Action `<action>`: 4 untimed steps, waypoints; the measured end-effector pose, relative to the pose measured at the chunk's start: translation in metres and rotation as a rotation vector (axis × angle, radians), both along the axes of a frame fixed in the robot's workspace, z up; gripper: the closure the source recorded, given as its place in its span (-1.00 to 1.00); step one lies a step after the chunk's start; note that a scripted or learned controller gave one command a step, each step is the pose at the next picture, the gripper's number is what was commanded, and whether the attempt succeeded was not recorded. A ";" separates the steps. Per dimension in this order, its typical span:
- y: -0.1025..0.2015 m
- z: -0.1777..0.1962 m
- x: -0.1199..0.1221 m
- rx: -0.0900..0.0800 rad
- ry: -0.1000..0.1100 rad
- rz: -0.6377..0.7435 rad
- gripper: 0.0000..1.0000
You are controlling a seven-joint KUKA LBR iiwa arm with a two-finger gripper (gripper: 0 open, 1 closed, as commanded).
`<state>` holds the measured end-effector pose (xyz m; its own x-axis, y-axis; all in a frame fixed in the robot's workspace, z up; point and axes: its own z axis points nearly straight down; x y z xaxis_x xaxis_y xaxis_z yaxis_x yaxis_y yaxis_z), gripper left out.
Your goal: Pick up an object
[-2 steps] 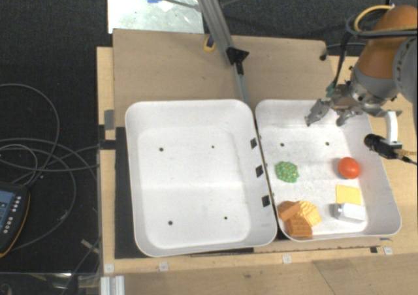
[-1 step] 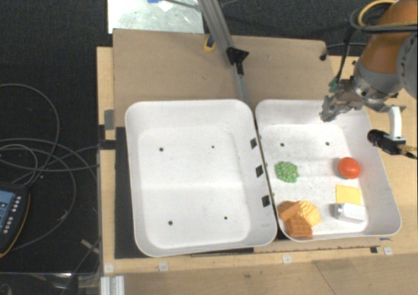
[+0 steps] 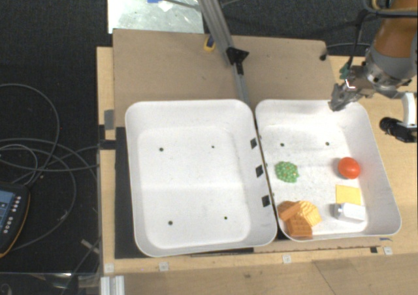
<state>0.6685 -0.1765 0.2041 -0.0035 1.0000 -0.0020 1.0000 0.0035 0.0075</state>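
Grey two-finger gripper (image 3: 339, 100) above right white plastic bin's (image 3: 385, 176) far rim, finger state unclear, round orange ball (image 3: 349, 168) well apart, brown cardboard bench (image 3: 163, 65) beneath

the arm (image 3: 397, 32) was cut off by the right and top edges, so its upper links lay outside the picture. the gripper (image 3: 339, 99) was too small and dark for its tip to be resolved. the grey-and-white object (image 3: 347, 211) beside the yellow block (image 3: 348, 194) was too small to identify. a handheld device (image 3: 12, 212) was cropped by the left edge.
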 end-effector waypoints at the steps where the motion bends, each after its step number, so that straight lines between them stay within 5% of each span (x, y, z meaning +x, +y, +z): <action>1: 0.000 0.002 0.001 0.001 0.004 0.001 1.00; 4: 0.153 0.013 -0.064 0.004 0.009 0.007 1.00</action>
